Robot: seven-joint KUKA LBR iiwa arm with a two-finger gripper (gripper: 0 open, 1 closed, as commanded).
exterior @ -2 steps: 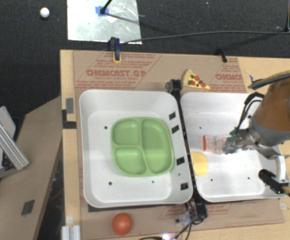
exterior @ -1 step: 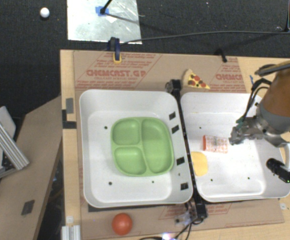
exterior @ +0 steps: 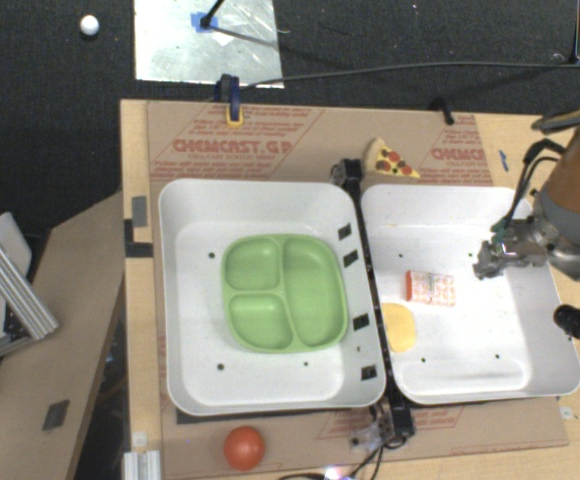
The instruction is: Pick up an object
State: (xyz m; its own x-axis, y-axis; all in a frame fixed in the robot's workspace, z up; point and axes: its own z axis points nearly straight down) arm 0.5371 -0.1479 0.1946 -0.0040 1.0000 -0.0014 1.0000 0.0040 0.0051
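Green plastic, moulded: a three-compartment plate (exterior: pixel 285 293) lying flat in the middle of the left bin (exterior: pixel 185 228), rigid and light by the look of it, but broad and low, so I judge it a poor candidate for a two-finger pinch except at its raised rim. Orange-red ball (exterior: pixel 244 447) on the bench (exterior: pixel 470 133) in front of that bin, outside both bins. Toy pizza slice (exterior: pixel 391 160) on the bench behind the seam between the bins, likewise outside. Right bin (exterior: pixel 560 368), left part: a yellow round piece (exterior: pixel 400 328), flat, probably soft or foam-like and slippery to pinch from above; touching or just behind it, a small red-and-white packet (exterior: pixel 430 288), which I take as the likeliest thing to pick. Packet judged light, thin, somewhat crushable, not fragile; its long axis runs roughly left to right across the bin, slightly tilted, with no clear front or back end discernible. Best hold, in my estimate, is across its short width, fingers straddling the two long edges near the middle. End effector (exterior: pixel 490 259), dark, hanging over the right part of the same bin, near the packet but apart from it to the right; from where I stand I cannot tell whether it is spread or closed, and nothing is visibly held in it.
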